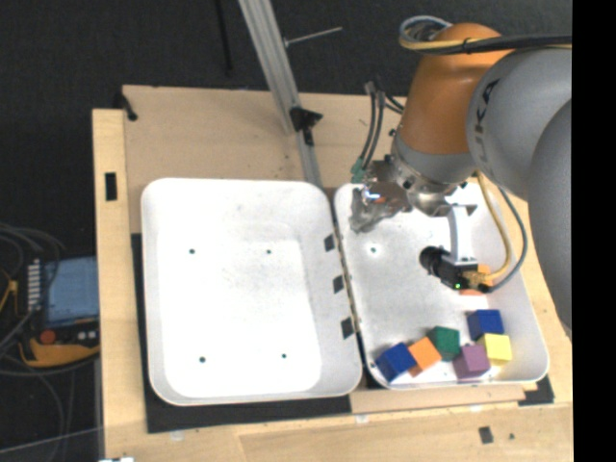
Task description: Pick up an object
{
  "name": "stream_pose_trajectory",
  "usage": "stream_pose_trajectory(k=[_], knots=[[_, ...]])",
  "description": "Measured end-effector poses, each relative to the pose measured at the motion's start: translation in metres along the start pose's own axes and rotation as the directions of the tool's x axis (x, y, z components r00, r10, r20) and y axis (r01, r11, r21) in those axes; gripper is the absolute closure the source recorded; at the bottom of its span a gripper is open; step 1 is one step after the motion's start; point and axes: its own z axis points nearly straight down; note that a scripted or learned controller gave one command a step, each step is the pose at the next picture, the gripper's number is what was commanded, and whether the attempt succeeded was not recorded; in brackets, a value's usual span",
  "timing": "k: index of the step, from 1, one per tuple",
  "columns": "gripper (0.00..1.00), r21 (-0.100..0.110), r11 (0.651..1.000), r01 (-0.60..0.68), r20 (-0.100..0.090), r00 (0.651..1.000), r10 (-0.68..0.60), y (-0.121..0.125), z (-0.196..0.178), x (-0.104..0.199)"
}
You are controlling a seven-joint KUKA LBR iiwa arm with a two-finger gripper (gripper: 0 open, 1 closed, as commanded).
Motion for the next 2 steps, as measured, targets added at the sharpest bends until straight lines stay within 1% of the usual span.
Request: stream_pose_trajectory(k=[1, 2], knots=[[1.0, -0.001, 1.0, -0.002, 0.002, 1.0, 0.002, 0.016, 0.01, 0.042], [1.0, -0.001, 1.0, -0.001, 0.001, 1.0, 0.001, 0.041, 0.011, 0.098]])
